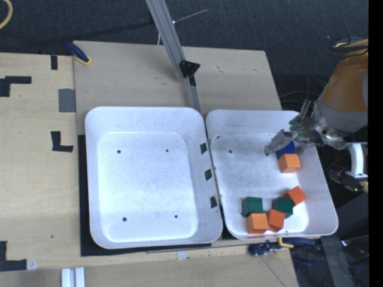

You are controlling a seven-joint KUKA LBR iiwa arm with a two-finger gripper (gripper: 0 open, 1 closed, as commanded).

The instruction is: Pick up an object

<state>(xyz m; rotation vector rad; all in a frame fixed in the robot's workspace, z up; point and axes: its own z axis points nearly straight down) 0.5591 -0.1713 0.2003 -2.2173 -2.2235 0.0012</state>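
The gripper (280, 146) sits low over the upper part of the right bin (239, 130), its grey fingers reaching in from the right. Whether it is released or clenched cannot be told from this view. A blue block (286, 149) lies directly at the fingertips, partly covered by them; nothing shows it held between them. Touching the blue block on its lower side is an orange block (289, 162).

Judgement on handling: the blocks appear to be small, rigid cubes, probably wood or foam, light and not fragile. Flat parallel faces should suit a two-finger pinch across opposite sides. The orange neighbour crowds one face of the blue block, so a grasp across the free faces looks safer.

Further contents of the right bin: near its lower edge a cluster of five pieces, namely a green block (252, 204), a second green block (283, 205), an orange block at the front (258, 222), another beside it (276, 219), and one orange piece (296, 194) set slightly apart towards the right wall. The cluster is well apart from the gripper.

The left bin (96, 160) stands just beside the right bin, rims adjoining.
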